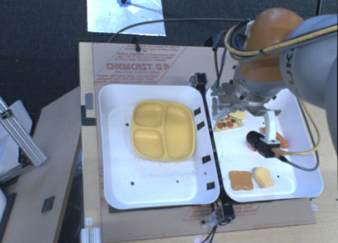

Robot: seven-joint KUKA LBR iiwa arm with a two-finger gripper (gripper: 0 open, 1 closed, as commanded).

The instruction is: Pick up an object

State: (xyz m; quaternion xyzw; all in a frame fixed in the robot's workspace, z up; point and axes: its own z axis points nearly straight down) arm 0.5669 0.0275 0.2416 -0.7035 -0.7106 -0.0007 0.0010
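My gripper (226,109) hangs over the upper left corner of the right bin (301,184), close to the divider between the two bins. Directly beneath it lies a pizza slice toy (228,124) with red and dark toppings, partly covered by the gripper body. A brown toast piece (241,180) and a pale yellow cheese wedge (263,177) rest near the bin's front edge. An orange piece (281,141) lies to the right, half hidden behind a white part (270,124) of the arm.
The left bin (113,184) holds a yellow divided plate (161,130). A black plug (259,142) on a yellow cable (311,131) hangs from the arm over the right bin's middle. The arm's orange band (269,36) looms over the bin's far side.
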